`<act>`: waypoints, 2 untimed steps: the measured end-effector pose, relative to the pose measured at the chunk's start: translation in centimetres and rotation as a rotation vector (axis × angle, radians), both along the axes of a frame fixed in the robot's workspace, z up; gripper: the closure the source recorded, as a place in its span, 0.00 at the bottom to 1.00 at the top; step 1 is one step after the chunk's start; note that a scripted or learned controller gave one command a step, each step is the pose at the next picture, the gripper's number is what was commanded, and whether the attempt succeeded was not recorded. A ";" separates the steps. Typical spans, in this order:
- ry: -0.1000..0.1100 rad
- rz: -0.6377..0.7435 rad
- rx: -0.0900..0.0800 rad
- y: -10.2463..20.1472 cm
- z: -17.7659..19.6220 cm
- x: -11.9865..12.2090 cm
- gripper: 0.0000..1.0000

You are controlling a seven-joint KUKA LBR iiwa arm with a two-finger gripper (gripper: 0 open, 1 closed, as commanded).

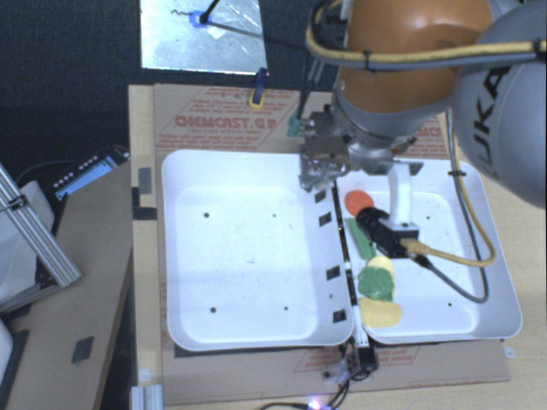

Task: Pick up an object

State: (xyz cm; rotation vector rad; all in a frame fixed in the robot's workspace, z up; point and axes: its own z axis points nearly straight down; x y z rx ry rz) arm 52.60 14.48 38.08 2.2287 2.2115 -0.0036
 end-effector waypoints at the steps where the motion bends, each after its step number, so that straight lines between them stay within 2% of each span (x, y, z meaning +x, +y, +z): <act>1: -0.004 0.008 0.004 -0.2 1.9 0.6 1.00; 2: 0.007 0.018 0.003 6.9 -7.4 -1.6 1.00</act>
